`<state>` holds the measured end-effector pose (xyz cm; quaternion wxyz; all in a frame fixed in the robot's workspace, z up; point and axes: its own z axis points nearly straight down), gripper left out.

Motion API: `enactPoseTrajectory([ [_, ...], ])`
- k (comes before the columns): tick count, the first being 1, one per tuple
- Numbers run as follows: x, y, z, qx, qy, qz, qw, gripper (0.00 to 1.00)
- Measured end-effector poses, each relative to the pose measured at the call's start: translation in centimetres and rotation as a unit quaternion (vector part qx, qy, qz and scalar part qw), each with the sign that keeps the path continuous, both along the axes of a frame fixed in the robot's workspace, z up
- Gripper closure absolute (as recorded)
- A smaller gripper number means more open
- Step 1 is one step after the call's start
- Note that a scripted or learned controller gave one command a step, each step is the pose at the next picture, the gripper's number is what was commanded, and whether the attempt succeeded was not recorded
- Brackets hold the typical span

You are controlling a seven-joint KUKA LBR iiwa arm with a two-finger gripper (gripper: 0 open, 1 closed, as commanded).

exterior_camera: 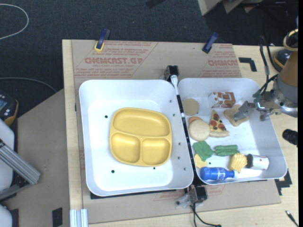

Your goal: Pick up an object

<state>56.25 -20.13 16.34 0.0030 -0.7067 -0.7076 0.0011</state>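
Here, camera view: two white bins sit side by side on the tabletop (142, 56). The left bin (94, 126) carries a yellow divided tray (140, 136) — three compartments, lying flat near the middle.

The right bin (270, 145) is the landmark for the rest. Toy food is spread over its floor: a tan round disc (191, 106) at the upper-left part, a pale bun (199, 129) just below it, a pizza slice (218, 124) touching the bun's right side, a small printed packet (223, 98) toward the top. Lower left — a green leafy piece (203, 150), w/ a green pod (226, 150) beside it. Along the bottom wall: a blue bottle (217, 174), a yellow corn piece (238, 162), a white tube w/ dark cap (258, 162).

The arm (289, 86) reaches in over the bin's right rim. Its gripper (242, 115) is low in the upper-right part, fingers at a tan bread-like piece (232, 112) — can't tell whether they're wide, narrow or clamped on it.
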Motion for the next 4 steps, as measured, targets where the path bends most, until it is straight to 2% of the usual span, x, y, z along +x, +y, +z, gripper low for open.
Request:
enactPoseTrajectory([
  [1, 0.3, 0.8, -5.9, 0.0, 0.0, 0.0, 1.0, 0.0],
  [2, 0.5, 0.8, -7.5, -0.0001, -0.003, 0.0, 1.0, 0.0],
  [3, 0.8, 0.9, -6.2, 0.0002, -0.007, 0.0, 1.0, 1.0],
  [4, 0.2, 0.6, -0.1, -0.003, -0.006, -0.001, 1.0, 1.0],
])
